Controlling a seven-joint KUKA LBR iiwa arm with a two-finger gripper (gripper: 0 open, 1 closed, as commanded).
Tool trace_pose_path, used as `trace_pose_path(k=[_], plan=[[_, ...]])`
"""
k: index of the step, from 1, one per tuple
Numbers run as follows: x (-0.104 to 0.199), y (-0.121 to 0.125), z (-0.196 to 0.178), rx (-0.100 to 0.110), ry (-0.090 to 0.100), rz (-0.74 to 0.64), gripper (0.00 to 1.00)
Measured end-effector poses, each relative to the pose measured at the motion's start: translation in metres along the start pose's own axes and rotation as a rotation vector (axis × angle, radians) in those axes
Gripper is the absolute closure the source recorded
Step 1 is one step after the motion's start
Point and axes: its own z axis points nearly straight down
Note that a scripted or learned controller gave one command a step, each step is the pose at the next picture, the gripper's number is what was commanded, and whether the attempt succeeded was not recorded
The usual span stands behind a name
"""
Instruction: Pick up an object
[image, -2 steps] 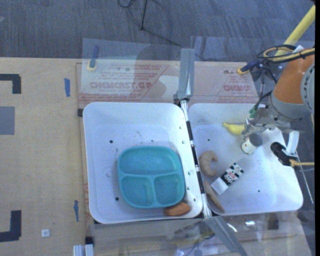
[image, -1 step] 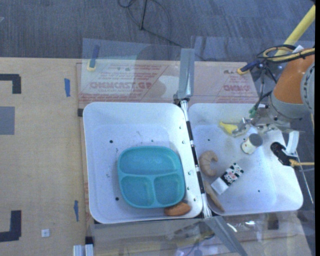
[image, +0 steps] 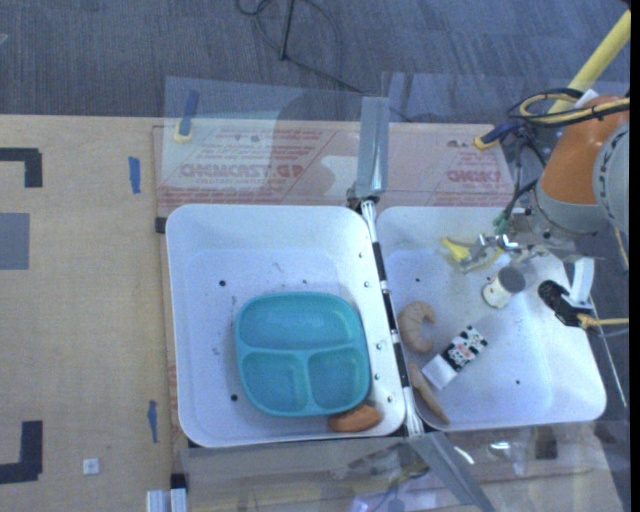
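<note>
Gripper (image: 500, 262) hung over right bin's (image: 560, 395) far side near yellow object (image: 458, 248), finger state unclear, teal tray (image: 300, 352) sat in left bin (image: 200, 300).

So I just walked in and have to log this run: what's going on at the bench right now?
A KUKA arm reaches in from the right over the right bin, its gripper low near the bin's back, beside a yellow object. Nothing can be seen held. Also in that bin lie a tan curved piece, a black-and-white patterned block and a small cream piece. The left bin holds a teal divided plate and an orange piece at its front edge.
</note>
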Motion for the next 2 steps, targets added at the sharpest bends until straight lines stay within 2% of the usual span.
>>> trace_pose_path(k=[1, 2], plan=[[0.0059, 0.0206, 0.0007, 0.011, 0.001, -0.01, 0.0], [0.0047, 0.0181, -0.0082, 0.022, -0.003, -0.011, 1.0]])
